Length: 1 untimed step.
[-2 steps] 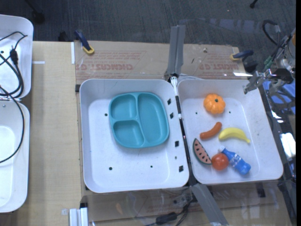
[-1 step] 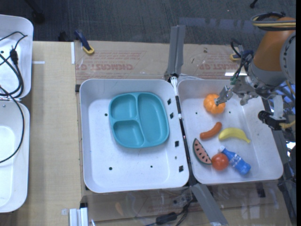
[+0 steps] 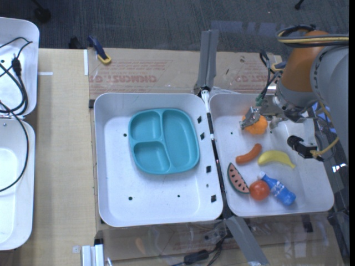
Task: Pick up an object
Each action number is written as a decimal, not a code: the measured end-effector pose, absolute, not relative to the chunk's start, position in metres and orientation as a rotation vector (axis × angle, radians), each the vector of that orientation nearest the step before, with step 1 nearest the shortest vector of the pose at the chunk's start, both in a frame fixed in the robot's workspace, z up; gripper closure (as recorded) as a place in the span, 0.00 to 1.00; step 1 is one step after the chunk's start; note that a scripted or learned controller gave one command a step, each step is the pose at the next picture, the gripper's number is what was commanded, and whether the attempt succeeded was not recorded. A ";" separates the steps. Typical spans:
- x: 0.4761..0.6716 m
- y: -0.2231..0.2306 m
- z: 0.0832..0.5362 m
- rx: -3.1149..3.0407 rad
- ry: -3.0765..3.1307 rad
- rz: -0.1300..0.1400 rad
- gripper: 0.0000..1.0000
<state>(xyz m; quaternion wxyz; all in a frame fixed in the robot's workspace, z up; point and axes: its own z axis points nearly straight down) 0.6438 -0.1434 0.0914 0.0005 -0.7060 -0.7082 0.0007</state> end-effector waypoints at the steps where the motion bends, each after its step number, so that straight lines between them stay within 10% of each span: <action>1: 0.644 -0.144 0.101 -2.216 -2.227 0.004 1.00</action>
